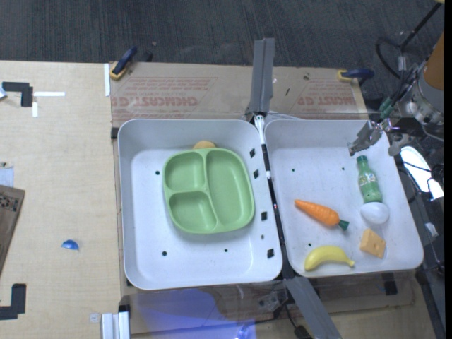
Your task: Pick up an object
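Over the far right corner of the right bin (395,263), the end effector (361,141) hangs above the white floor, its fingers (357,145) tilted down toward the left; whether they are apart or together cannot be told, and nothing shows between them. Just beside it lies a green bottle (367,179), lengthwise along the bin's right wall, with a white egg (375,212) touching its near end. Nearer still sits an orange wedge of cheese (373,244). A carrot (320,213) lies aslant near the bin's middle, and a banana (327,258) rests close to the near rim. The left bin (134,210) holds a green divided plate (209,190) with three compartments; a small yellowish thing (204,145) peeks from behind its far edge, too hidden to name. Both bins sit on the surface (56,182).
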### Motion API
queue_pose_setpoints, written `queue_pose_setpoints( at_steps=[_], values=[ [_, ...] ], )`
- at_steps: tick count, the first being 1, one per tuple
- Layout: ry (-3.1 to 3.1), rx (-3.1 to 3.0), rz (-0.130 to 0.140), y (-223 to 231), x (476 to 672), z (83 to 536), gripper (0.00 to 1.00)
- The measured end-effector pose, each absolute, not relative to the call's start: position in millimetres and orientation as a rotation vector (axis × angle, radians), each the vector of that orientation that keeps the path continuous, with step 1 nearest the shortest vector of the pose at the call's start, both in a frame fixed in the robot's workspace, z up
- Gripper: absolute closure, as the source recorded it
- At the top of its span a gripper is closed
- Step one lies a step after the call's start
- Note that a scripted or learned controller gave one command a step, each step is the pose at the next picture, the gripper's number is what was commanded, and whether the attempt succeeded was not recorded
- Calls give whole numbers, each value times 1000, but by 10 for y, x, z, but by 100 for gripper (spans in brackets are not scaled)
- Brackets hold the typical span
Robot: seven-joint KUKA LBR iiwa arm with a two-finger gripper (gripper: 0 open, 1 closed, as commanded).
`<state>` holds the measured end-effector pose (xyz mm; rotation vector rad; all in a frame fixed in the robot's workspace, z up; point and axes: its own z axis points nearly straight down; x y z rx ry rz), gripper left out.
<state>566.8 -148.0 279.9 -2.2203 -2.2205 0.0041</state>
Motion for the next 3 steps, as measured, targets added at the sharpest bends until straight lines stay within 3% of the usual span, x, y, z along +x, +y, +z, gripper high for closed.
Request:
queue_pose_setpoints(
  at_steps=[1, 2, 3],
  values=[
    [-2234, -2205, 4, -966, 5352, 1528, 0],
    [-2385, -2043, 2, -1105, 5120, 905, 0],
    [-2380, -2048, 2, -1115, 5121, 987, 100]
  ],
)
